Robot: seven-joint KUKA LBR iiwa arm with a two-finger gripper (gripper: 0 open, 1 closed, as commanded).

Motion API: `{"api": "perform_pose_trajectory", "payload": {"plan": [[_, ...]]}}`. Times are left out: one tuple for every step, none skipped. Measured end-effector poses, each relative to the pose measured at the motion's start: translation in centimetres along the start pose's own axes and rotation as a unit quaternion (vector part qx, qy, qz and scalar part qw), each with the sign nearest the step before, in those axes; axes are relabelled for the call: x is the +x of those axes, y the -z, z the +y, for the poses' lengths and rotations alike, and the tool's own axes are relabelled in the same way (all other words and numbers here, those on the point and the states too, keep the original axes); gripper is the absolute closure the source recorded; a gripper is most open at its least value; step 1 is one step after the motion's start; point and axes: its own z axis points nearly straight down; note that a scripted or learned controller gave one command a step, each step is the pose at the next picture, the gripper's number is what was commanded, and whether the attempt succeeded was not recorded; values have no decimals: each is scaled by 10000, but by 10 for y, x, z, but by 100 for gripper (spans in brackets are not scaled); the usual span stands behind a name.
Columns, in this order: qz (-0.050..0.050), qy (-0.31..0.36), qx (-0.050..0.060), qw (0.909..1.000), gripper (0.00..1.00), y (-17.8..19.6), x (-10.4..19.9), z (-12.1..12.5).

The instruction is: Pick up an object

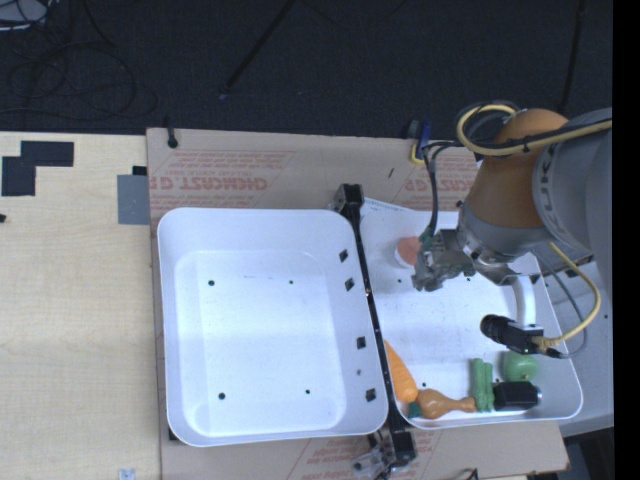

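My gripper (428,273) hangs over the right bin (455,313), near its back left part. A small pink and white object (406,251) lies just left of and behind the gripper. An orange carrot-like piece (400,371) rests by the bin's left wall at the front. Beside it lie a tan gourd-shaped toy (445,403), a green piece (482,384), a second green item (520,366) and a black object (516,395). The fingers are too small and dark to read.
The left bin (260,323) stands next to the right one, split by a black divider (365,303). Cables and a black fitting (510,333) hang off the arm over the right bin's right side. Cardboard lies under both bins.
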Motion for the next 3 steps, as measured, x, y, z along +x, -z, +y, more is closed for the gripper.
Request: {"api": "perform_pose_trajectory", "payload": {"plan": [[0, -27, 36, 10000, 100, -66, 5, -42], [3, 15, -32, 10000, 100, 43, 66, 29], [13, 11, 48, 10000, 100, 35, 148, 4]]}}
